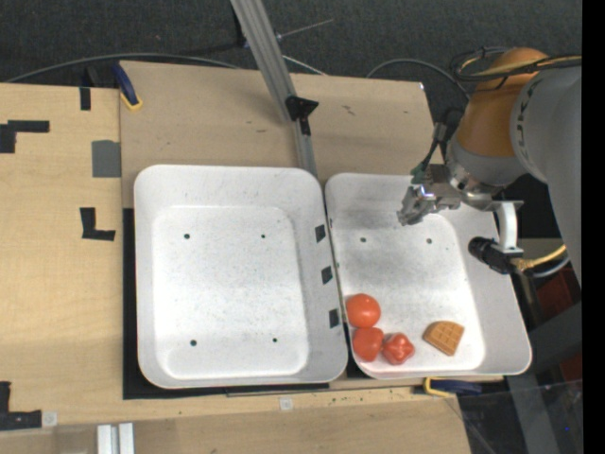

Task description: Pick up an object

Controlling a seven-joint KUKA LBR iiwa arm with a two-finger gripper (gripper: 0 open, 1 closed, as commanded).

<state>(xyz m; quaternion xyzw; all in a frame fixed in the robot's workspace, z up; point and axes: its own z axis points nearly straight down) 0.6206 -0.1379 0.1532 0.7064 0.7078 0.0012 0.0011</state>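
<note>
Orange-red items, three, clustered touching at the lower left of the right bin, tomato uppermost, tan waffle piece just right; gripper hangs up-frame near the bin's top edge, holding nothing, finger state indiscernible.

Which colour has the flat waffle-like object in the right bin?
The waffle-like object is orange-tan with a grid pattern, seen in the camera view.
</note>
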